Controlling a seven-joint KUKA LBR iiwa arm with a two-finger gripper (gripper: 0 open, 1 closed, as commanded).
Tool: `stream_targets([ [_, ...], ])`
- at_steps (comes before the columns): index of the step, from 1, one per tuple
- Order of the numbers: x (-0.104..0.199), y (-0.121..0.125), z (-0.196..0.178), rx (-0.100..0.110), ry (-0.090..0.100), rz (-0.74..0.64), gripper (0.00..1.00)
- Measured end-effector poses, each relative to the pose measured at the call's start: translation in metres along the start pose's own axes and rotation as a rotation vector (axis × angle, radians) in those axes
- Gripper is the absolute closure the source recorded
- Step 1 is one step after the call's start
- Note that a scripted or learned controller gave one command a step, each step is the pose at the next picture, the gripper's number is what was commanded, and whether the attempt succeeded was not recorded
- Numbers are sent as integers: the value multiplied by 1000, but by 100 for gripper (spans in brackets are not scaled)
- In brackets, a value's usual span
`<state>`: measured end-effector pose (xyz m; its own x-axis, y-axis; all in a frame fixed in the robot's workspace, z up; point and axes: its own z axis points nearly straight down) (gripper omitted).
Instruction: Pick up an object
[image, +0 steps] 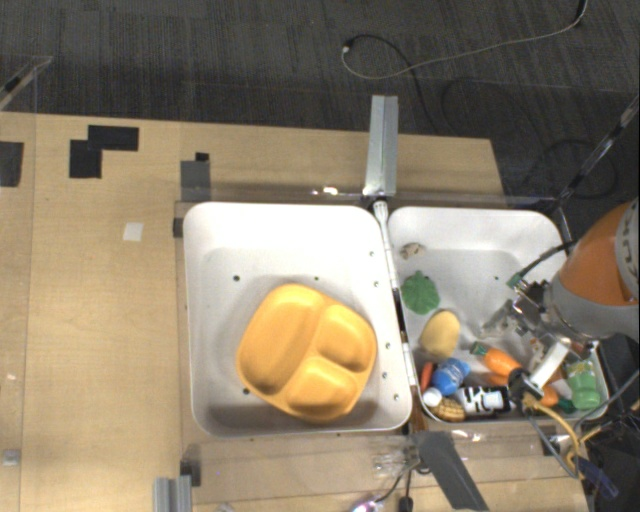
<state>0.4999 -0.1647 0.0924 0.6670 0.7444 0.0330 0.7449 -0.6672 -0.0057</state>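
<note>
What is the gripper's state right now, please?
Gripper: low over the right bin by the small objects; open, shut or holding something cannot be told.

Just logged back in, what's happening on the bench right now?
The arm reaches in from the right over the right bin, its end effector low among the small items heaped in the near corner, by an orange piece. Nothing is visibly held. The left bin holds a large yellow divided tray.

Bright even overhead light, soft shadows; mild glare, slightly blurry
</note>
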Motion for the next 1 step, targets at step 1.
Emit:
stream_targets([
  [1,30,24,3,-3,-16,25,0],
])
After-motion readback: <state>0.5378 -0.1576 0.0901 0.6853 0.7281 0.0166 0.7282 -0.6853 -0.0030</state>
